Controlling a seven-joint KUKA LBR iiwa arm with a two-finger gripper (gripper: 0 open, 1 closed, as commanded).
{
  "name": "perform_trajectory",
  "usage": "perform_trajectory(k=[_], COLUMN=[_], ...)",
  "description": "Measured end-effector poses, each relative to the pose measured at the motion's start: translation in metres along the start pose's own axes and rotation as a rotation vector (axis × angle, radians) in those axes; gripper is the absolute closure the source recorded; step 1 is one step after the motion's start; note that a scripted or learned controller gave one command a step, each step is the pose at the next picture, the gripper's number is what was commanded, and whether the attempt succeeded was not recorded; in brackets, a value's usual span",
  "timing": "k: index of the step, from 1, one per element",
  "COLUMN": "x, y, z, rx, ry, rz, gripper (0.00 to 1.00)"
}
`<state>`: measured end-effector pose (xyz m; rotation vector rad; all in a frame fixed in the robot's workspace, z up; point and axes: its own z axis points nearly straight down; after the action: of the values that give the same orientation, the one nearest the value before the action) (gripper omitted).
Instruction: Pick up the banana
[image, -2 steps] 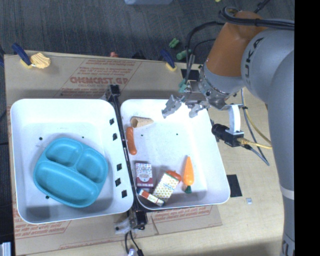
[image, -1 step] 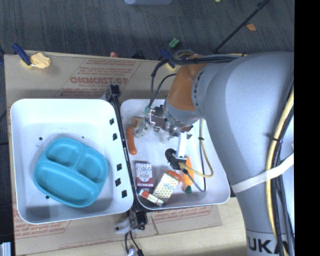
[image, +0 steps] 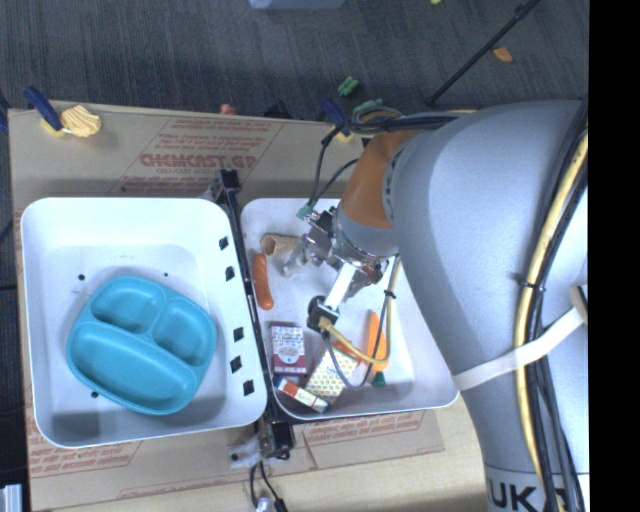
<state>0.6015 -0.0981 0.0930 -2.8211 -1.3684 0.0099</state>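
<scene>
**A:** The arm (image: 480, 230) covers much of the right bin (image: 432, 396); what worries you?

**B:** Sight, first. The gripper (image: 300, 258) hangs low in that bin's upper left, and I cannot tell whether it is open or closed.

**A:** And the banana (image: 277, 243)?

**B:** I take it to be the pale tan curved piece in the bin's upper-left corner, just beside the gripper; I cannot be sure.

**A:** So a wrong pick?

**B:** Possibly; the orange stick (image: 262, 282) lies just below it along the left wall — a grasp there could catch that instead, or the wall could block a clean hold.
</scene>
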Motion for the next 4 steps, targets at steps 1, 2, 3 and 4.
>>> perform_trajectory(k=[1,2,3,4], x=[0.025,-0.01,0.051,0.061], y=[0.021,-0.007,-0.112,-0.196], z=[0.001,0.002,-0.098,-0.096], rx=[-0.003,0.001,-0.001,-0.002], ry=[0.002,0.001,0.004,0.001], rz=[0.167,0.407,0.532,0.649], gripper=[0.0,0.0,0.0,0.0])
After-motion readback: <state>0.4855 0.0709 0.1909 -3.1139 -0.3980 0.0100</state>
